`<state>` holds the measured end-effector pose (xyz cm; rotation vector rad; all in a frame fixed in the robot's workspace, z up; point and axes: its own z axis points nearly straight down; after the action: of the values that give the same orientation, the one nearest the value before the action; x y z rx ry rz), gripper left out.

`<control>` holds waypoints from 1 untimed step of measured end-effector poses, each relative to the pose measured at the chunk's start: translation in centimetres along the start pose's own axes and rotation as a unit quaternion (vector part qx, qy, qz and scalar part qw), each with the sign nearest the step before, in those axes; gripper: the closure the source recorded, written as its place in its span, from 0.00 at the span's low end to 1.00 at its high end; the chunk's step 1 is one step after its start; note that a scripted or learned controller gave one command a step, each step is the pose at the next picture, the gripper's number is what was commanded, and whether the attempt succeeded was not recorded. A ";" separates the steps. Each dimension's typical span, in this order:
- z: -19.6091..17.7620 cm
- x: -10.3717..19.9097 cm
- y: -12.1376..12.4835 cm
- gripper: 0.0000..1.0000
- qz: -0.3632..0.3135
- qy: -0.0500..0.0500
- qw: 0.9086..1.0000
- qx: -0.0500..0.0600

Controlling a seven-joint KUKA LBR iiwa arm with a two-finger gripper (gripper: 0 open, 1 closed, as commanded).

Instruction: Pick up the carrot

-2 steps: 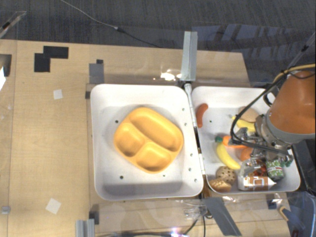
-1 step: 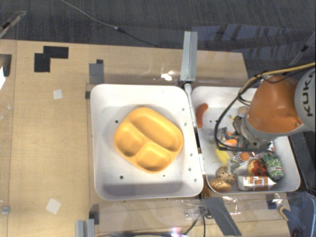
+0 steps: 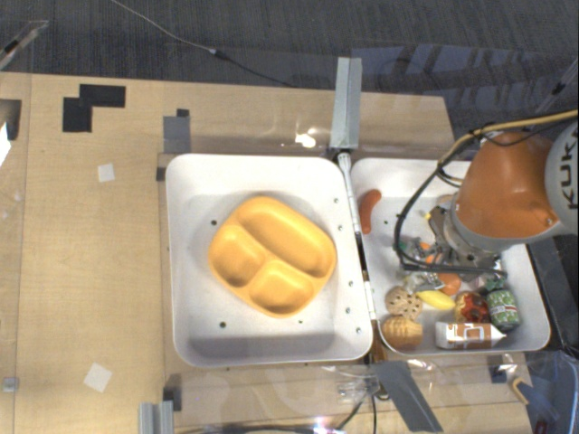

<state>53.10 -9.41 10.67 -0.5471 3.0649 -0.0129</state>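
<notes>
Front edge of right bin: a white carton with orange print (image 3: 469, 334) lies on its side along the near wall, with a bread roll (image 3: 403, 332) at the near left corner.
Row behind it: a chocolate-chip cookie (image 3: 403, 301), a yellow banana-like piece (image 3: 437, 300), a red item (image 3: 470, 306) and a green can (image 3: 501, 303) sit close together, running left to right.
Carrot: the carrot (image 3: 442, 283), a small orange piece, shows just under the arm's wrist, near the middle of the right bin (image 3: 384, 181) and just behind the yellow piece; much of it is hidden.
Sausage: a reddish sausage (image 3: 368, 211) lies near the left wall of the right bin, toward the far corner, well apart from the cluster.
Arm: the grey arm with its orange band (image 3: 503, 193) hangs over the right half of the right bin.
Gripper: the gripper (image 3: 441, 259) is low over the cluster, wrapped in black cables; I cannot tell how its claw stands, nor whether it has anything.
Left bin: the left bin (image 3: 194, 328) holds a yellow divided tray (image 3: 272, 254) at its middle, turned askew to the walls.
</notes>
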 end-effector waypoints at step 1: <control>-14.3 -6.4 2.5 1.00 -0.013 0.003 1.000 -0.003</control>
<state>57.83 -4.85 25.10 -0.5898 3.0641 -0.0055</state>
